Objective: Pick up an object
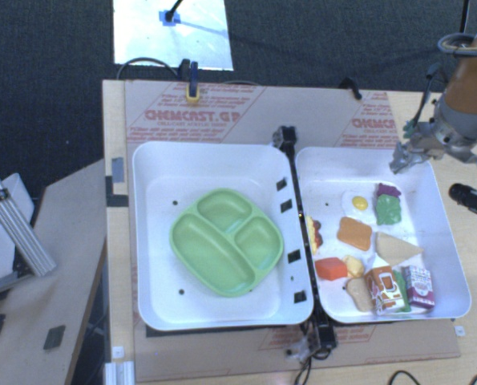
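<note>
Camera view, looking down at a slant on a desk [222, 111] covered by a printed cardboard sheet, with two shallow white bins side by side.

In the left bin [154, 295]: one green divided plate [226, 241] with three compartments, lying flat near the middle, tilted diagonally.

In the right bin [450, 279]: a cluster of toy food items, all resting on the bin floor. Toward the back, a fried egg [358, 204] with a yellow yolk, and just to its right a green and purple vegetable piece [388, 205]. Below the egg, an orange-brown toast-like slab [354, 233]. To the right of that, a pale cream wedge [396, 249]. At the bin's left wall, a small dark red piece [316, 235]. Lower down, a red-orange block [331, 269], a small yellow chunk [353, 265] touching it, and a tan piece [358, 293] beneath. At the front right, an orange printed packet [385, 288] beside a dark red and green packet [418, 285], the two touching.

Reaching in from the right edge: the grey arm with an orange band [470, 87] above the wrist. Pincer [404, 160] hovering over the back right corner of the right bin, above its rim, apart from every item. Nothing between the fingers; opening too small and blurred to judge, so cannot tell whether wide or narrow.

Behind the desk, a pale square sheet [172, 22] on dark carpet.
</note>
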{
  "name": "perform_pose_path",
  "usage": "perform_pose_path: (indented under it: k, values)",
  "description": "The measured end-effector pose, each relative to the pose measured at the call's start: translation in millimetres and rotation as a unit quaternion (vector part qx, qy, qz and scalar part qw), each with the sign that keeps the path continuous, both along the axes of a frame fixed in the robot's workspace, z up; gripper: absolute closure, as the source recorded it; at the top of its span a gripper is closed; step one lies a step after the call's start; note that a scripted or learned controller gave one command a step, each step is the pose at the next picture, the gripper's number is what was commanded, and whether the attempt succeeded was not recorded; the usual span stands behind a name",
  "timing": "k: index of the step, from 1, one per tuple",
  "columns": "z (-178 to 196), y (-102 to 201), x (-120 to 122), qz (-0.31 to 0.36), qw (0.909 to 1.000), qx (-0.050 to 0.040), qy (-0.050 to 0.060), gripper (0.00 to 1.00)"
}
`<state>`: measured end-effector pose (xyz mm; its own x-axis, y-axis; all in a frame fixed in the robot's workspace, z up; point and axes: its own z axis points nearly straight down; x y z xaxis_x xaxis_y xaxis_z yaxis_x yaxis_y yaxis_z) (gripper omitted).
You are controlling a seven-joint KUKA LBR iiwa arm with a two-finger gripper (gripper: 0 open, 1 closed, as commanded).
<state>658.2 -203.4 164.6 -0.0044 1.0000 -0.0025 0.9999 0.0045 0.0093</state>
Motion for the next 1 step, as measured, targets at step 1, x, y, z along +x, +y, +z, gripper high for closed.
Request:
perform_pose_path:
  k: [1]
  values:
    - [55.7,-0.4,2.1,0.001,1.0,0.0,0.0,1.0]
